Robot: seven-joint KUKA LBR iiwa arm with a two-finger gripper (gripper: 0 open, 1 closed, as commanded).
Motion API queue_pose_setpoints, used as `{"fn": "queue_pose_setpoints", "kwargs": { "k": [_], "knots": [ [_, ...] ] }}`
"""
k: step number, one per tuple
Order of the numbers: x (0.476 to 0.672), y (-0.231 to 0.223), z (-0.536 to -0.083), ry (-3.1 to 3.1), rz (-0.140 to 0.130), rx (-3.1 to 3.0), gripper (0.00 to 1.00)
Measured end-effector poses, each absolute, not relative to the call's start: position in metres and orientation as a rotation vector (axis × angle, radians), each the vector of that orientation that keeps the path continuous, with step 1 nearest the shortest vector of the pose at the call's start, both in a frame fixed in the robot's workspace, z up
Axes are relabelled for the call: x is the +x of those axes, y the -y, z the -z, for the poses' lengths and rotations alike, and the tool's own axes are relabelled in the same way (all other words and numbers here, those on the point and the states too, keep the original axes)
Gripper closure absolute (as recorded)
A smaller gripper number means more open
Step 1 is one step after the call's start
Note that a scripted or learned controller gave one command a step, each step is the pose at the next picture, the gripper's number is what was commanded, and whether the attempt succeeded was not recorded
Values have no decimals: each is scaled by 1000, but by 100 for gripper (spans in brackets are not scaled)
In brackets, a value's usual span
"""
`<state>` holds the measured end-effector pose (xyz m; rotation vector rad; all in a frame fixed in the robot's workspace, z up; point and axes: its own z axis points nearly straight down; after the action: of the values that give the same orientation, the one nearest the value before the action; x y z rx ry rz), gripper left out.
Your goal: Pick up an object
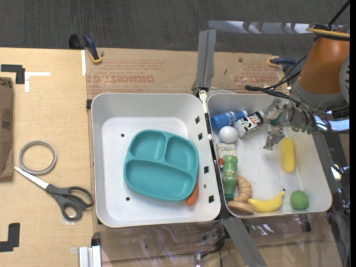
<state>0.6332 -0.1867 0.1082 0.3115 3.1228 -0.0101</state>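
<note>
The end effector (276,128) hangs over the far part of the right bin (314,149), reaching in from the right; whether it is open or closed cannot be told, and nothing shows between its tips. Its lower tip sits just left of the far end of a yellow corn cob (287,154), which lies lengthwise near the bin's right wall.

Right bin contents: a blue bottle (227,118) and a small black-and-white bottle (250,122) at the far left; a white ball (227,134) just near of them; a green bottle (227,168) along the left wall, its label too small to read; a tan wooden piece (241,196) at the near left; a banana (266,202) along the near wall; a green lime (299,199) in the near right corner.

Left bin (105,149) contents: a teal divided plate (161,164) in the middle, with an orange carrot (192,195) partly under its near right edge.

On the table (44,110) left of the bins: a tape roll (37,157), grey-handled scissors (58,193) near of it, and a brown bag (5,128) at the left edge. A cardboard sheet (139,71) lies far of the bins, bearing red print that reads reversed and is not legible. Blue clamps (92,48) hold its far edge.
</note>
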Motion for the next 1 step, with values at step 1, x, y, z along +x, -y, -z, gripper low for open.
{"fn": "queue_pose_setpoints", "kwargs": {
  "k": [1],
  "knots": [
    [570,207,-93,-3118,1,356,0]
  ]
}}
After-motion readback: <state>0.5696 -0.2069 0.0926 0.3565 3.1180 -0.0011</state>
